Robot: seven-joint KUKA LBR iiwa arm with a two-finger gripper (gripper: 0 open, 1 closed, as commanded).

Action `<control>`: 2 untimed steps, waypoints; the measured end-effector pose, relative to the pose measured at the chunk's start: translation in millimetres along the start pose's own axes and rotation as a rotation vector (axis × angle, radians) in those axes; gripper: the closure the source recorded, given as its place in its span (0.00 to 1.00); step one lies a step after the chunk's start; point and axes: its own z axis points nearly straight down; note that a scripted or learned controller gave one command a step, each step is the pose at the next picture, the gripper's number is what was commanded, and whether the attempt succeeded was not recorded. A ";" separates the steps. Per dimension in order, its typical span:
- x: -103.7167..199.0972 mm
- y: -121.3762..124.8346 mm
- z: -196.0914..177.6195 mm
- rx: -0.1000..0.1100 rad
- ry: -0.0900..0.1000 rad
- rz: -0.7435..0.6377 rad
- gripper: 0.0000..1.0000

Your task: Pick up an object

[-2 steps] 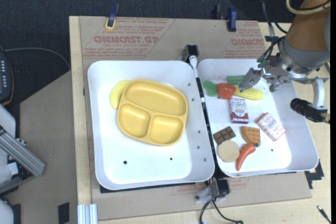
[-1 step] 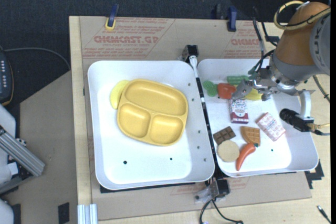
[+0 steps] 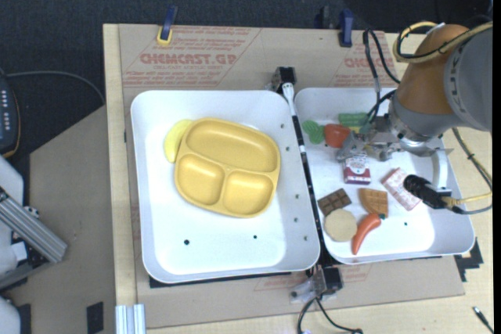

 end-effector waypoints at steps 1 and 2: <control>-0.8 2.0 -14.0 -0.008 -0.002 0.001 1.00; -1.5 7.5 -58.2 -0.013 -0.004 0.000 1.00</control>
